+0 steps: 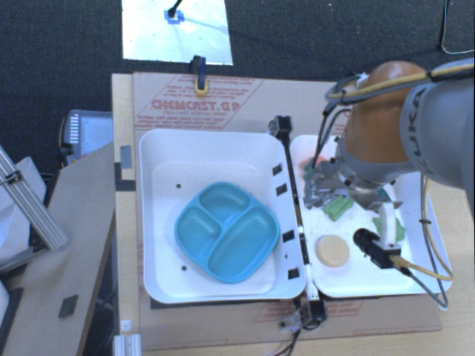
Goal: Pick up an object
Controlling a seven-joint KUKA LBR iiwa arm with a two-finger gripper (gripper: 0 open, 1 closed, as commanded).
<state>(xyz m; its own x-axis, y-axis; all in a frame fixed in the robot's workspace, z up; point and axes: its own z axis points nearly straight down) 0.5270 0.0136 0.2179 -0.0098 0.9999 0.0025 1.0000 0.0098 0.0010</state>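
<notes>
The arm reaches from the right over the right bin (338,288), its orange band above the wrist. My gripper (318,191) hangs low near that bin's left wall. Just right of it lies a green ridged piece (339,208). A round tan disc (333,251) rests on the bin floor below the gripper. Another green object (395,231) with a white piece (386,221) over it lies further right. A pinkish item (310,166) peeks out beside the arm at the bin's back. The arm hides much of this bin.
The left bin (167,184) holds a blue divided plate (226,231). A black divider with clips (291,199) runs between the bins. A black cable fitting (373,247) and a yellow cable trail over the right bin's front. Cardboard lies under both bins.
</notes>
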